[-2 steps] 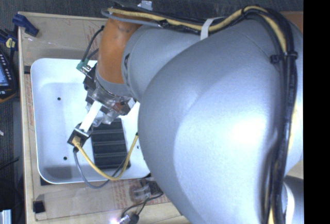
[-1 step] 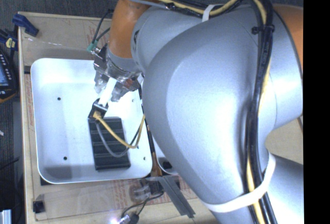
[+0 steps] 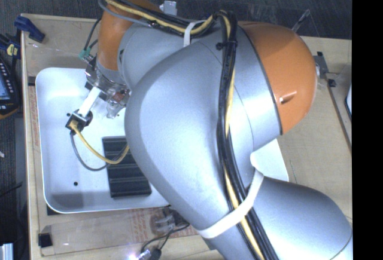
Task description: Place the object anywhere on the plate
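Gripper hangs over the white bin at 9 o'clock, probably mid-pickup, jaw state impossible to tell; next move needs a grab on the dark ribbed block.

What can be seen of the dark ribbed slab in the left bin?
The slab is a flat, dark grey to black rectangle with parallel ridges across its top, looking like rubber or plastic. It lies flat on the floor of the white bin, in the near half, its long side running slightly askew to the bin's walls. The arm hides its right edge and upper corner. A yellow and grey cable loops close to its upper left corner; contact cannot be told.
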`<state>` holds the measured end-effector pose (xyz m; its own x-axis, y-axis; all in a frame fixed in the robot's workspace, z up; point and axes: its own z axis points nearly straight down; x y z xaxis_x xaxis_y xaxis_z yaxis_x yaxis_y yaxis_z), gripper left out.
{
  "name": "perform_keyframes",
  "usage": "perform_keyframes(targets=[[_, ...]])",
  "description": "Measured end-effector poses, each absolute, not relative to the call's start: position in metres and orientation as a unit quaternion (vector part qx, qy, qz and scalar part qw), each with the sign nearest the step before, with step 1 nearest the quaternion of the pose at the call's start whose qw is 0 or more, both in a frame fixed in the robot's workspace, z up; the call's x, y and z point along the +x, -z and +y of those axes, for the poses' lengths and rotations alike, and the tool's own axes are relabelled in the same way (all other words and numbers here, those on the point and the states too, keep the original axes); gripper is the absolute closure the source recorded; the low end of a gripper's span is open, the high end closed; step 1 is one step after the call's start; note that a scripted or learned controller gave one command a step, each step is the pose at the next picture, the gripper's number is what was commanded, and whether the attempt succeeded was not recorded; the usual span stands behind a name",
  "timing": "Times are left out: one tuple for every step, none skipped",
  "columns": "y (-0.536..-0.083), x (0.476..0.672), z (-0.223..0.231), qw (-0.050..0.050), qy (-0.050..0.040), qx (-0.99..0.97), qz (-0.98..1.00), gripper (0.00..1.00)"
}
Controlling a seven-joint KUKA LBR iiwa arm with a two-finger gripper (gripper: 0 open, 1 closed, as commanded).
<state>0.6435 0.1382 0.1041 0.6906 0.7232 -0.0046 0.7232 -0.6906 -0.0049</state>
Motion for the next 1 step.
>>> perform_keyframes(targets=[[-0.0923,0.6182,0.1055,0.001,-0.0016,-0.733,-0.68,1.0]])
